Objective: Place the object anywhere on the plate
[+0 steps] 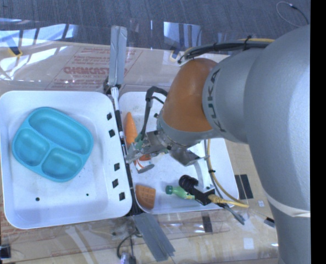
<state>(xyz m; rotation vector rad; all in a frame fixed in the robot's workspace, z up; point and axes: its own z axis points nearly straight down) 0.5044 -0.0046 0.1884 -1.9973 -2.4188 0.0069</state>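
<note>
The gripper (139, 150) is low in the right bin (161, 176), near the frame's centre, hard against that bin's left wall. The carrot (130, 128), which I take to be the object, lies just above and left of it, lengthwise along the same wall. The plate (51, 126) sits bare in the upper left of the left bin (58, 202), well apart from the carrot and across the divider. I cannot tell how far open the gripper is, nor whether it has hold of anything. The arm (245, 92) hangs over it, and a small reddish patch beneath it may be the carrot's lower end or something else. So the step in hand looks like the pick, with the placing not yet begun. To do it well, the gripper should close across the carrot's narrow width, not along its length, and near the middle so it does not tip. The wall leaves little room on that side, so a slight inward offset would help. The lift should clear the divider fully before any move left. Any compartment of the plate would do, and a low release would stop the carrot from rolling off. A brown piece (145, 196) and a green piece (175, 191) lie at the right bin's lower edge, clear of this path.
</note>
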